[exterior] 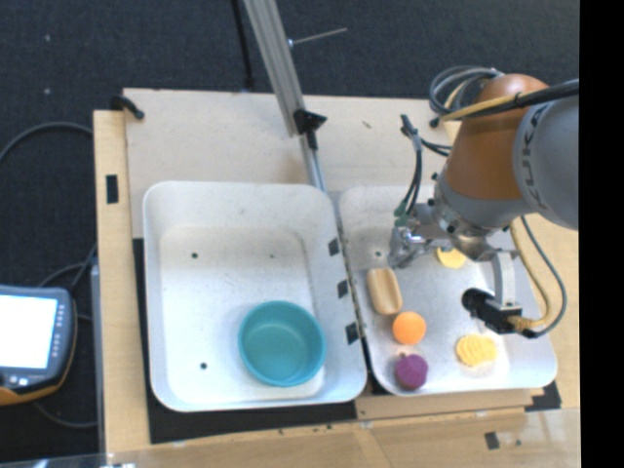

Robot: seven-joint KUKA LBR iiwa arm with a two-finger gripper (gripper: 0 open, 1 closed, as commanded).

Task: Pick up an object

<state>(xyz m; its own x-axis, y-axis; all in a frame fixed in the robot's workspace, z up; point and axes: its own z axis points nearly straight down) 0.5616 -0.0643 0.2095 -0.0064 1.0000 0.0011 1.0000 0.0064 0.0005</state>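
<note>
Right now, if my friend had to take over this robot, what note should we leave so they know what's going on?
Gripper: low over the far part of the right white bin; whether it grips anything cannot be seen from this view.

Right bin holds: tan bread-shaped toy, orange ball, purple round fruit toy, yellow ridged toy, and a small yellow piece partly under the arm.

Left white bin holds a teal round bowl.

Done: nothing seen lifted.

Left: close on one object and lift it. The bread toy looks nearest.
</note>
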